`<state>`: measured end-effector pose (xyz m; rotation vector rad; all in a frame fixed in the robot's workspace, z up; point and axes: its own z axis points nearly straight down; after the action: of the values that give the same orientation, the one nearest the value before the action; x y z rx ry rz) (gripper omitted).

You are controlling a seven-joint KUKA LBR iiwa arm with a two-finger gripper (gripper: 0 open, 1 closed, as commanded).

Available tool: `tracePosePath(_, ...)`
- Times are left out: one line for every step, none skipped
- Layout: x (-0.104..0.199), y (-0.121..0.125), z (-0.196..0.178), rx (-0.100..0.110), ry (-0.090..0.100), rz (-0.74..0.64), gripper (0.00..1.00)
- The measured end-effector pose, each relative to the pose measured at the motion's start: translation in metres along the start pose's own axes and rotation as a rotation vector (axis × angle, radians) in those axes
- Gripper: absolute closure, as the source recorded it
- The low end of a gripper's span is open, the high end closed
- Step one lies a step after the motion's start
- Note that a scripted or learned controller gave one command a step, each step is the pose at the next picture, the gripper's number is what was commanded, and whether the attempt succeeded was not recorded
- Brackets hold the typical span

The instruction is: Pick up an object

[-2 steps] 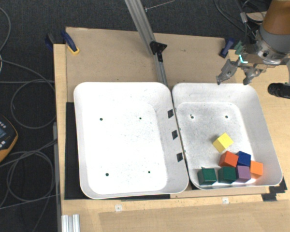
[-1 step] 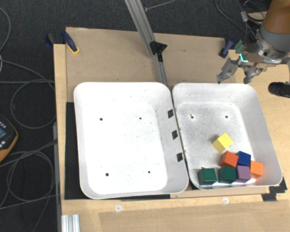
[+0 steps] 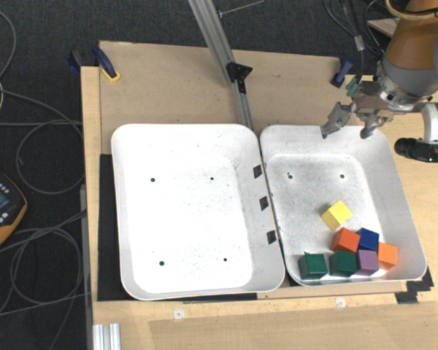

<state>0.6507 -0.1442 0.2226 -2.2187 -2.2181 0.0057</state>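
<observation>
The gripper (image 3: 348, 127) hangs over the right bin's (image 3: 306, 148) far rim, jaws apart and empty — the blocks, yellow cube (image 3: 337, 214) included, lie well off, crowded into its near corner.

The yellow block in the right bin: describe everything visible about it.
The yellow block is a small cube, plain matte yellow. It rests turned corner-on to the camera on the speckled floor of the right bin. It looks apart from the other blocks, with the red-orange block nearest, just below it.
</observation>
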Motion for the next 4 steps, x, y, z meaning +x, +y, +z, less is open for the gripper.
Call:
tracePosePath(-0.008,0.006,0.052,0.001,0.0,0.0,0.0)
tracePosePath(0.002,0.002,0.102,0.001,0.001,-0.001,0.0)
tracePosePath(0.002,0.005,0.086,-0.008,0.001,-0.001,1.0)
tracePosePath(0.001,0.011,0.04,-0.013,-0.002,-0.002,1.0)
